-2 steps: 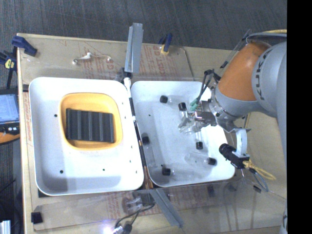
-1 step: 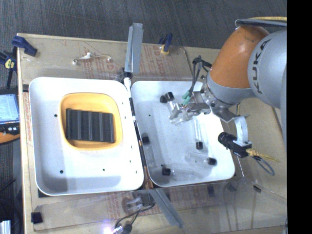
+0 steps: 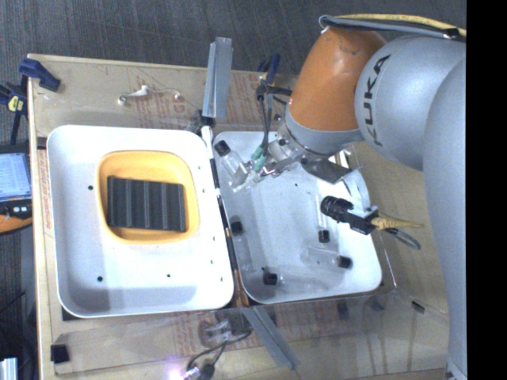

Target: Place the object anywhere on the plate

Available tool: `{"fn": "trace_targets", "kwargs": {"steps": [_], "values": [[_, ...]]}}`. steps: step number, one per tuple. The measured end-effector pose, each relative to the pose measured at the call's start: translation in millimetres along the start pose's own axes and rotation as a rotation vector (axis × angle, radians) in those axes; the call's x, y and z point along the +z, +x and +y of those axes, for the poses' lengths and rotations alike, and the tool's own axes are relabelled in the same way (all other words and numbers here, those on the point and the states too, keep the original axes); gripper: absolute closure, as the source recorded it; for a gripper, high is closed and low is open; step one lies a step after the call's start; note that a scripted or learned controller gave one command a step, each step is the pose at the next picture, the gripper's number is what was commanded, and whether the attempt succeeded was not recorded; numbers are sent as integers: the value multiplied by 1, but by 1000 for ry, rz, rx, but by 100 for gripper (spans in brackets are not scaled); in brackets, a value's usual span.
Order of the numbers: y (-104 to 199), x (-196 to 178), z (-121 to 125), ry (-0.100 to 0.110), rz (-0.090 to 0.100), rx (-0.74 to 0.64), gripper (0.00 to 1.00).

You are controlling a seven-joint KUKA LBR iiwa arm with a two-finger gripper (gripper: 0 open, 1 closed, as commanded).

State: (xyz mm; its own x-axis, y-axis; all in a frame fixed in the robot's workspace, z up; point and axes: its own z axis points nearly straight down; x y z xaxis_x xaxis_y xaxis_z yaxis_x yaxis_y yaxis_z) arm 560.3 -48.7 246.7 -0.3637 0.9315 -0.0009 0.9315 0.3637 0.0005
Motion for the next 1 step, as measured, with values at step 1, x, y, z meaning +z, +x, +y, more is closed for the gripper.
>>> {"fn": "trace_targets", "kwargs": {"steps": [1], "values": [[15, 24, 50, 2, 1, -153, 100]]}}
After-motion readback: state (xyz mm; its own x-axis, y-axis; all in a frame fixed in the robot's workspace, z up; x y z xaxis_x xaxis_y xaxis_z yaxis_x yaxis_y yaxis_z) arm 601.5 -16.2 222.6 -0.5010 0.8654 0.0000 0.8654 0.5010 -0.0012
